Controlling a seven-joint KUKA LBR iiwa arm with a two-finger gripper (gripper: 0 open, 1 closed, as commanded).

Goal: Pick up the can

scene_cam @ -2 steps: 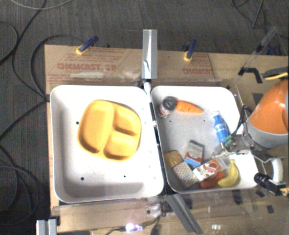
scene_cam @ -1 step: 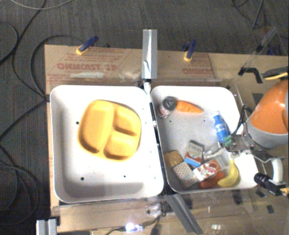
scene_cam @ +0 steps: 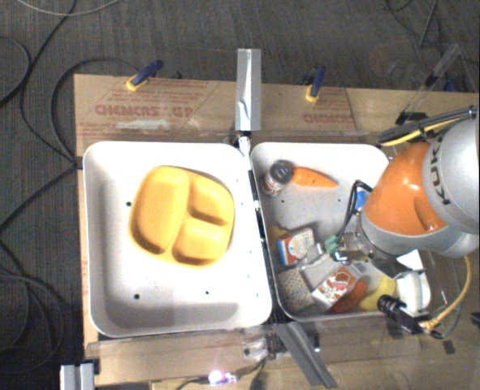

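The hand (scene_cam: 335,253) is hovering just right of the can (scene_cam: 296,247); its grip state is unclear.

The cardboard sheet (scene_cam: 183,108) under the bins carries red print, seen upside down and not legible. The arm (scene_cam: 443,185) shows grey letters "KU" on its casing. Packet labels unreadable.

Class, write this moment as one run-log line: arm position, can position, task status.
arm: over right bin | gripper: low among clutter | can: far left corner of right bin, beside carrot, untouched | status: not yet picked
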